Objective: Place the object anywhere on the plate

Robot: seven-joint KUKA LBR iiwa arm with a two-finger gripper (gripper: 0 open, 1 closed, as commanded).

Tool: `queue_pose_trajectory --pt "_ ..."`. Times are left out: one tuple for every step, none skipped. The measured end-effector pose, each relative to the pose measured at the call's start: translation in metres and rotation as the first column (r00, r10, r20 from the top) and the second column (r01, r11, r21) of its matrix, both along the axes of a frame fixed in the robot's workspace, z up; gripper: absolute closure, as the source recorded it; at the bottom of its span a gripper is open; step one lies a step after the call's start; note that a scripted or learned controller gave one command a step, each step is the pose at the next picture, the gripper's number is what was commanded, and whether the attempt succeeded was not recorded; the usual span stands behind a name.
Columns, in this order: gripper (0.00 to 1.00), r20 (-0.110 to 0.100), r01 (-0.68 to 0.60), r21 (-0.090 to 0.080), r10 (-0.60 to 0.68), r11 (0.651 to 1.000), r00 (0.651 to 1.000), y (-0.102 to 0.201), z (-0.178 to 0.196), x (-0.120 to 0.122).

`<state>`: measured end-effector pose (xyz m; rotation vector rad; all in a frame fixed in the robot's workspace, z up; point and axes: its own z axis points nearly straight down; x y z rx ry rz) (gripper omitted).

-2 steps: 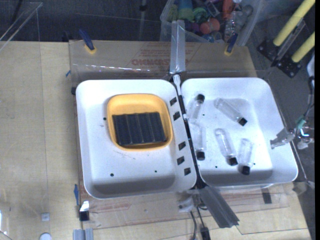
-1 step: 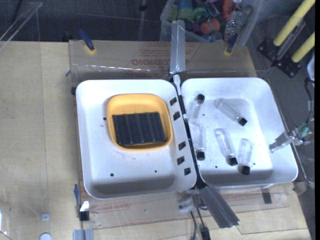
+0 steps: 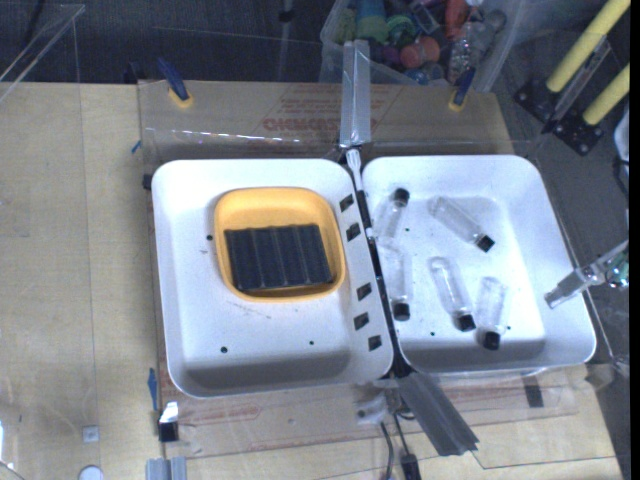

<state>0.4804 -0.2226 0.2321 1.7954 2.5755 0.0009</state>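
Note:
A yellow plate (image 3: 275, 206) with a dark ridged insert (image 3: 278, 258) rests in the left white bin (image 3: 190, 318). Several clear vials with black caps lie in the right white bin (image 3: 520, 183): one near the divider at the top (image 3: 394, 214), one tilted at the upper middle (image 3: 460, 222), one at the centre (image 3: 449, 290), one at the lower right (image 3: 489, 306) and one along the divider (image 3: 397, 286). My gripper (image 3: 575, 286) hangs at the right bin's right rim, apart from the vials, with nothing seen in it.
A metal divider strip (image 3: 354, 108) runs between the bins. A clear box of coloured toys (image 3: 420, 13) stands behind them, and yellow foam tubes (image 3: 600, 28) lean at the back right. Bare wooden bench (image 3: 70, 268) lies to the left.

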Motion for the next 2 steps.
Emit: queue_pose_trajectory --pt "0.0 -0.001 -0.293 0.002 0.293 0.956 0.956 -0.0003 -0.0088 0.0053" --pt "0.0 -0.001 -0.553 0.002 0.553 0.833 0.833 -0.0003 -0.0138 0.009"
